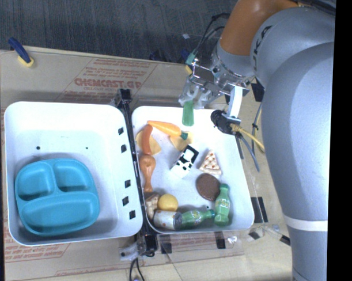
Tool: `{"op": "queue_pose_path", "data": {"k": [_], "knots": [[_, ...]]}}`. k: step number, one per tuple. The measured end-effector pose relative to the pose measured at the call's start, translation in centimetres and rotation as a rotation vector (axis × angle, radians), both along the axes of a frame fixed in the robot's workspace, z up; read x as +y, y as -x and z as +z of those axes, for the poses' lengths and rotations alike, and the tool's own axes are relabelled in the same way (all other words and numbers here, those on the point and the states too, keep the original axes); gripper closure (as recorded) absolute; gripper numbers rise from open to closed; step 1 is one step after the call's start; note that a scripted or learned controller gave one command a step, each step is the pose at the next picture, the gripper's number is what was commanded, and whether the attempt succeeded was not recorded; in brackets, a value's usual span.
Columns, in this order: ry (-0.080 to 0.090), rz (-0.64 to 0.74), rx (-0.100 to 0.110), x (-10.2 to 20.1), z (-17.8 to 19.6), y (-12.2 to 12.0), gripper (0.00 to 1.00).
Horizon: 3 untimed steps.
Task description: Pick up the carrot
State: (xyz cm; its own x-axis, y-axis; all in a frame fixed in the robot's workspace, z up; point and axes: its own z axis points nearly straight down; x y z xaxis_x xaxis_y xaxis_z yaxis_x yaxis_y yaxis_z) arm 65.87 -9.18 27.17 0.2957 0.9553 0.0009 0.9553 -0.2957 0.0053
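The carrot (164, 128) is orange with a small green stub at its right end. It lies near the far wall of the right bin (243, 185), pointing left to right. The gripper (188, 113) hangs just above and to the right of the carrot's green end, over the bin's far rim. It hangs from the grey arm with the orange band (246, 24). Nothing shows held in it.
The right bin also holds an orange slice (146, 140), a drumstick (147, 165), a tagged white card (186, 157), a pizza slice (210, 162), a brown cookie (208, 186), two green bottles (222, 205) and a lemon (168, 202). A blue divided tray (56, 193) sits in the left bin (61, 121).
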Motion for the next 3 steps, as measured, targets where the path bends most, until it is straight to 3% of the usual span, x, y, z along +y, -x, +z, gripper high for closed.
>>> {"op": "queue_pose_path", "data": {"k": [1, 2, 3], "knots": [[0.0, -0.158, 0.018, 6.1, -5.0, 0.3, 1.0], [-0.001, -0.583, 0.013, 9.8, -4.1, 0.3, 1.0], [0.004, -0.7, 0.016, 10.8, -1.1, 7.8, 1.0]]}}
